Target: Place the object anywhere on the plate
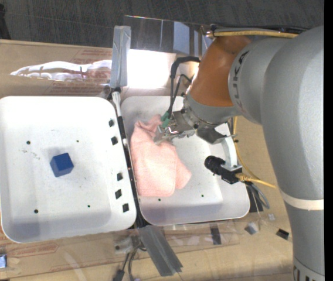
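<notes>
A small blue cube [61, 164] lies in the left bin [14, 215], left of its middle. In the right bin [231, 206] a pale pink, flat, rumpled-looking thing [155, 163] lies against the left wall; I cannot tell whether it is a plate or a cloth. My gripper [167, 129] is low over the upper end of that pink thing, at or very near its surface. A small teal patch shows right beside the gripper's tip. The arm's wrist hides the bin's upper right part. The cube is far from the gripper, across the divider.
The grey arm with its orange band [216, 78] spans the right side of the view. A black fitting with a yellow cable [222, 168] hangs over the right bin. A dark clipped divider [122, 168] separates the bins. A clear plastic bag [61, 72] lies behind the left bin.
</notes>
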Tool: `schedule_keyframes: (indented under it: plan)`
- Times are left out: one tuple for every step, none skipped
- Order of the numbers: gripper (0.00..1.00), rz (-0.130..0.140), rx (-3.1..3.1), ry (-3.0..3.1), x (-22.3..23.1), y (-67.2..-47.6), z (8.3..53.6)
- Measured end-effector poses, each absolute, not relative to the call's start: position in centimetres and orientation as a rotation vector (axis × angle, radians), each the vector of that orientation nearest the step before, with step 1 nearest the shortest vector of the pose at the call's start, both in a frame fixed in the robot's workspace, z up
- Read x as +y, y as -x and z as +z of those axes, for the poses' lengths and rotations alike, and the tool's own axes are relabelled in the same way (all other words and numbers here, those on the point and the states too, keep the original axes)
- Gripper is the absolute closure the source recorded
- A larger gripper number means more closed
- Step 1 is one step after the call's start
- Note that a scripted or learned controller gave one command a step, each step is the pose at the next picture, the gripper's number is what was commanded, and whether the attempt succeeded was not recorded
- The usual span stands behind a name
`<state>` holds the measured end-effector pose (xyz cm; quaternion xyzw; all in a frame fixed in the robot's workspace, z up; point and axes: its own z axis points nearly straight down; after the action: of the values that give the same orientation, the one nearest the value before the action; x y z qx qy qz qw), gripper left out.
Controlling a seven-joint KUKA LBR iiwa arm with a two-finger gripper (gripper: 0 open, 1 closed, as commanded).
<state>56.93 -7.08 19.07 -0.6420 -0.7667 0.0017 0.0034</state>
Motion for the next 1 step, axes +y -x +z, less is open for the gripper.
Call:
schedule_keyframes:
  plan:
    - [1.0, 0.002, -2.414, 2.006, -6.99, -56.94, 23.14]
